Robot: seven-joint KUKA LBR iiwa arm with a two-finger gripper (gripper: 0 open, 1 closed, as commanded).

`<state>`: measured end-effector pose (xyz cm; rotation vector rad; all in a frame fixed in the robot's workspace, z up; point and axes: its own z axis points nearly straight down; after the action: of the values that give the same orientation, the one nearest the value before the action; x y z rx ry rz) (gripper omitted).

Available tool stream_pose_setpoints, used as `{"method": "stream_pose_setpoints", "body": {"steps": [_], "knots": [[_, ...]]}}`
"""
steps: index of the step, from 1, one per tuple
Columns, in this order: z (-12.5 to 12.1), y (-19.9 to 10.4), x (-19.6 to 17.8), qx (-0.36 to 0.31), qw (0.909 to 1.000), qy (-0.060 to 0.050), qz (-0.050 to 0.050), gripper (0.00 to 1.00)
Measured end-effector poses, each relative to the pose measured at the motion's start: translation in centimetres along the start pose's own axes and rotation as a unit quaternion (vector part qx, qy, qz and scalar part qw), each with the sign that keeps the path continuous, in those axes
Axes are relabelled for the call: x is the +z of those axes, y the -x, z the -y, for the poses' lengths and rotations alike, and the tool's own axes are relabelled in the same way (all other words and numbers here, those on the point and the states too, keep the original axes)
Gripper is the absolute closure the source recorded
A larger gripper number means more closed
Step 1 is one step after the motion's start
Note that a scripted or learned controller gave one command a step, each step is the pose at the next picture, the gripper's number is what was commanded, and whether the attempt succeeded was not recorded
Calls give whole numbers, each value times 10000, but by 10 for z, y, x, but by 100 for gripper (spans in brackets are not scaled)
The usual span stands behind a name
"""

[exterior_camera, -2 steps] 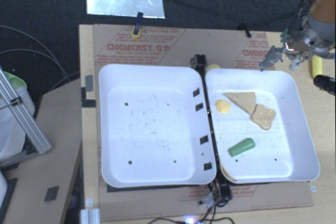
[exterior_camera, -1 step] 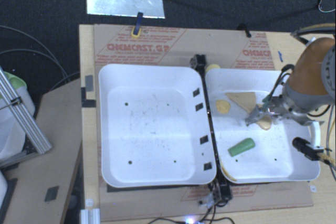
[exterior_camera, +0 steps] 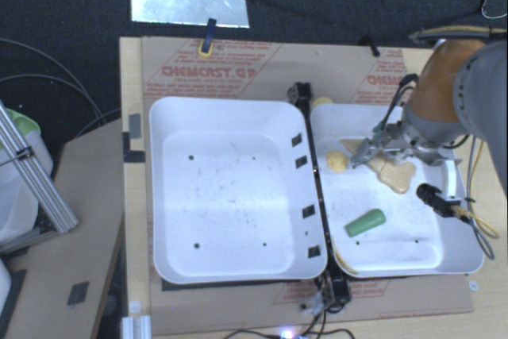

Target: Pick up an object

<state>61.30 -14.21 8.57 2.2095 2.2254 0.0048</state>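
Gripper (exterior_camera: 367, 152) hangs low in the right bin (exterior_camera: 452, 250), its tip just beside a small yellow object (exterior_camera: 338, 162) and over a tan flat piece (exterior_camera: 394, 173); whether the fingers are spread or closed cannot be told. A green cylinder (exterior_camera: 365, 221) lies apart, nearer the front. A clean pick likely needs the tip centred over one item, clear of its neighbour.

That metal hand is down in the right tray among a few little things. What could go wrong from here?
The hand sits low in the right white bin, crowded by a small yellow round piece and a flat tan bone-shaped piece. It might nudge one aside instead of gripping it, or catch both together. The green cylinder lies apart, probably safe.
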Motion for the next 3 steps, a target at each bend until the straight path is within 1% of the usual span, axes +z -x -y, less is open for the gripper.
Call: {"method": "stream_pose_setpoints", "body": {"steps": [1, 2, 3], "knots": [[-56, 58, 1, 8, 10000, -64, -14, 0], [36, 66, 1, 50, 10000, -57, -14, 0], [30, 65, -11, 24, 10000, 1, 0, 100]]}}
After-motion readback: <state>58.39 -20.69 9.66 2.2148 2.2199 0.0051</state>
